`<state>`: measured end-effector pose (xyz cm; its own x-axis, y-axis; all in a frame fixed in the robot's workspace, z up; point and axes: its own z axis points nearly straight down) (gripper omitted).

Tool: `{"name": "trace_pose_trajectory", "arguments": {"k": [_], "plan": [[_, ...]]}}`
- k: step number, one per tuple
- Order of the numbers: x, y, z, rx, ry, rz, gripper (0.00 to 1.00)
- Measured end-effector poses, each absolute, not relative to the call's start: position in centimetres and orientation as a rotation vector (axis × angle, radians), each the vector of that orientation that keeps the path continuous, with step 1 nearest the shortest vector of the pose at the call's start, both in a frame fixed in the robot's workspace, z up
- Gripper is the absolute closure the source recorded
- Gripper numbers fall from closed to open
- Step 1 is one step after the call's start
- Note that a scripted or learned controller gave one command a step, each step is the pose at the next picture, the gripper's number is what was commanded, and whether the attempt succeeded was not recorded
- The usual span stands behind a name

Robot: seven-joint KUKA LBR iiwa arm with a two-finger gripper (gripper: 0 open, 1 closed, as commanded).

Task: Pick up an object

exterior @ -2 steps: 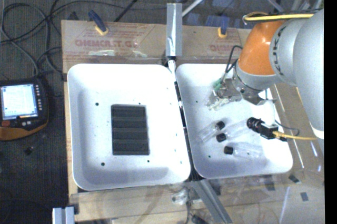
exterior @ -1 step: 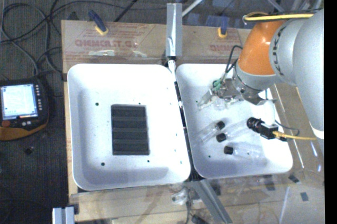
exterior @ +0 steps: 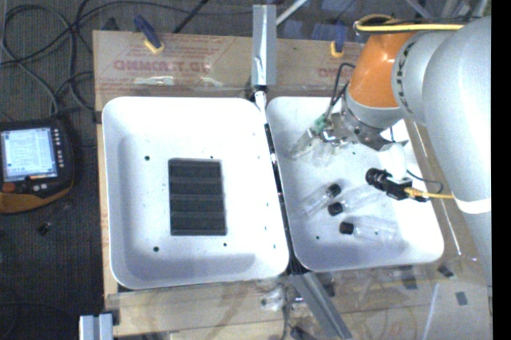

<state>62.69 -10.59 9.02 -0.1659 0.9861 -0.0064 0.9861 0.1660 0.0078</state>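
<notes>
The arm, grey with an orange band (exterior: 382, 83), reaches from the right into the far part of the right bin (exterior: 415, 251). Its gripper (exterior: 329, 131) hangs low over the bin floor there. A clear plastic vial (exterior: 306, 143) lies just left of the gripper, touching it or very close. Three more clear vials with black caps lie nearer the front: one (exterior: 330, 191), one (exterior: 336, 208) and one (exterior: 351, 228). In the left bin (exterior: 128, 139) a flat black ribbed block (exterior: 196, 196) rests near the middle.
A black plug on a yellow cable (exterior: 385, 181) hangs from the arm over the right bin. A metal post (exterior: 263, 51) stands behind the seam between the bins. A handheld control pendant (exterior: 33, 159) lies on the floor at the left.
</notes>
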Motion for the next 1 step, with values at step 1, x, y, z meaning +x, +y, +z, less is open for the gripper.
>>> {"name": "trace_pose_trajectory", "arguments": {"k": [1], "plan": [[62.69, -10.59, 9.97, 2.024, 2.390, 0.004, 1.00]]}}
